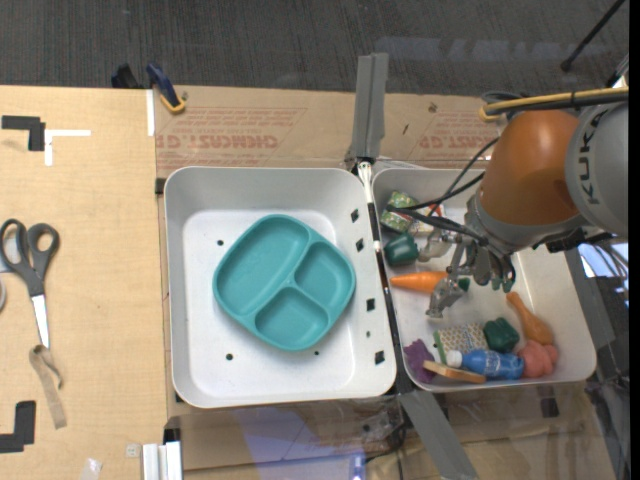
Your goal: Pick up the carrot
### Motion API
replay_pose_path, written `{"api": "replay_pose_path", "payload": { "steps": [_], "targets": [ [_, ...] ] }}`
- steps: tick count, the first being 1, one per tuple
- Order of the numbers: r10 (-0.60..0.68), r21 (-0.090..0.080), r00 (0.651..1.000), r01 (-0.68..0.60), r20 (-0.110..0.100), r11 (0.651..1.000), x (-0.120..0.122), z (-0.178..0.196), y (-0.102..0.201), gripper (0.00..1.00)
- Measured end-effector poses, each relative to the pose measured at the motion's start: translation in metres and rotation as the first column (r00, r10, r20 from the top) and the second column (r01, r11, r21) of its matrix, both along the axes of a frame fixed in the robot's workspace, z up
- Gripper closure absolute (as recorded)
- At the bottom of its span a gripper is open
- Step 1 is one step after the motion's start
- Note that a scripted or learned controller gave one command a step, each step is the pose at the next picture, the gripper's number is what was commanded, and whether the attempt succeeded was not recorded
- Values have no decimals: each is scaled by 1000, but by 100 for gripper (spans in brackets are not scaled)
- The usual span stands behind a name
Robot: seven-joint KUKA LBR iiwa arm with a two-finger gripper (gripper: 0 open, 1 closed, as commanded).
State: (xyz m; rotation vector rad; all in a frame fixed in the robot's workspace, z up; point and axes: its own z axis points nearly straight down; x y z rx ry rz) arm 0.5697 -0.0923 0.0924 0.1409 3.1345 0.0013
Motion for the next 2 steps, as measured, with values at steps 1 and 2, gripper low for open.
{"api": "replay_pose_path", "payload": {
  "steps": [1, 2],
  "targets": [
    [1, 0, 1000, -1, 4, 1000, 1, 10, 0, 100],
    [-174, 0, 985, 174, -1, 985, -28, 100, 100, 100]
  ]
}}
